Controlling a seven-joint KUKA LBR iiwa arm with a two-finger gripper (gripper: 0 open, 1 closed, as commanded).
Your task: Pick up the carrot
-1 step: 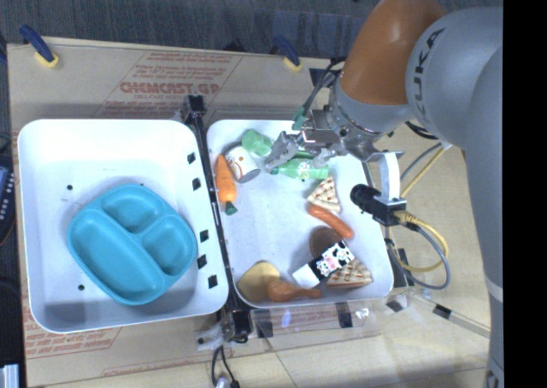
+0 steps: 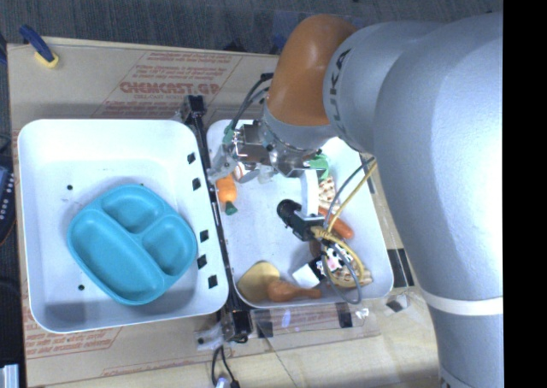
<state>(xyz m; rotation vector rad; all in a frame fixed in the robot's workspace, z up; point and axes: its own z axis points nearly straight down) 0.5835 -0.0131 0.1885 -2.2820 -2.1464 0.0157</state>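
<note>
One grey arm (image 2: 427, 121) with its orange band stands nearest, reaching in from the right over two white bins. The left bin (image 2: 34, 207) holds one blue plate (image 2: 128, 243) with three compartments. The gripper (image 2: 238, 162) hangs over the upper left corner of the right bin (image 2: 256, 237); whether it is wide or narrow cannot be told. One small carrot (image 2: 226, 192) lies just below the gripper, close to that bin's left wall, not visibly gripped. One tan rounded item (image 2: 256, 278) lies at the near edge, with several small mixed items to its right.
</note>
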